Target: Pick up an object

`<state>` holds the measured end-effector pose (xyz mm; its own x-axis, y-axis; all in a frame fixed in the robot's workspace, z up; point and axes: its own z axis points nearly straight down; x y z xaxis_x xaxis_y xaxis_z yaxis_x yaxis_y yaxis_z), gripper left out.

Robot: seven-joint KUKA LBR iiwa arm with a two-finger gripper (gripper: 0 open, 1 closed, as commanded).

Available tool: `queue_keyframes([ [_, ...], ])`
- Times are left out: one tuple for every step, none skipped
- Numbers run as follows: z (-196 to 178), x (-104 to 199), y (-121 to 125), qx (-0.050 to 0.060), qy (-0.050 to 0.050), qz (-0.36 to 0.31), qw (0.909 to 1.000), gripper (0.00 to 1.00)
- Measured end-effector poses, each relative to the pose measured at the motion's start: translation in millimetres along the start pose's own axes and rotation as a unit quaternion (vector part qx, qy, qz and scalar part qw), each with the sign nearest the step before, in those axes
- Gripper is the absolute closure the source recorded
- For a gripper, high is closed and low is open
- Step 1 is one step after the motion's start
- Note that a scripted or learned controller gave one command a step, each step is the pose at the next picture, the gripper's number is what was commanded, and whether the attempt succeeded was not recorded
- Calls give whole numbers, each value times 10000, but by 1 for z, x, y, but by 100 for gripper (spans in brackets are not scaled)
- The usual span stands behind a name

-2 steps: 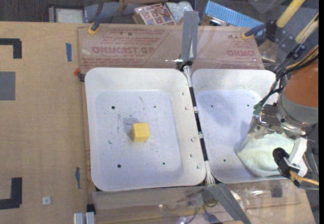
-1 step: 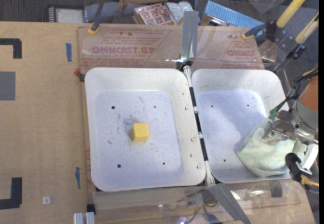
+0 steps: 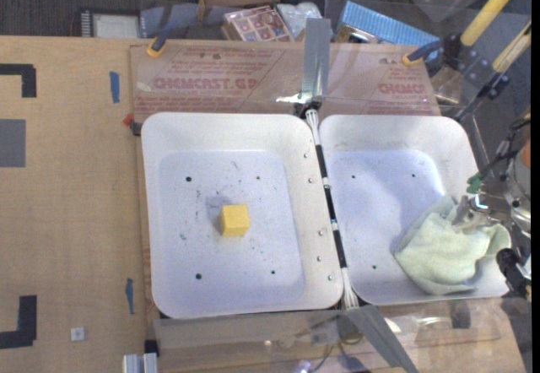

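- Where the gripper (image 3: 469, 209) meets the pale green cloth (image 3: 447, 251) at the right bin's (image 3: 380, 143) right edge, its parts blur against the fabric; whether it is spread or closed cannot be told.
- Crumpled, the cloth fills that bin's near right corner.
- At the left bin's (image 3: 169, 143) centre sits a yellow block (image 3: 235, 220), well apart.

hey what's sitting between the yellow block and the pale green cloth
In the camera view, bare floor of the left bin, the two bins' joined rims, then bare right bin floor separate yellow block and cloth.
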<state>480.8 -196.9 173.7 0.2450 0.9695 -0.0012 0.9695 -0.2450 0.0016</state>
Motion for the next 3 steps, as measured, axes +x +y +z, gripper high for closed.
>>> queue_keyframes([
  [-9, 42, -12, 14, 6, 894, 9960, 100],
  [-14, 16, -6, 7, 0, 1527, 9883, 100],
  [2, -18, 3, 6, -1, 2031, 9792, 100],
])
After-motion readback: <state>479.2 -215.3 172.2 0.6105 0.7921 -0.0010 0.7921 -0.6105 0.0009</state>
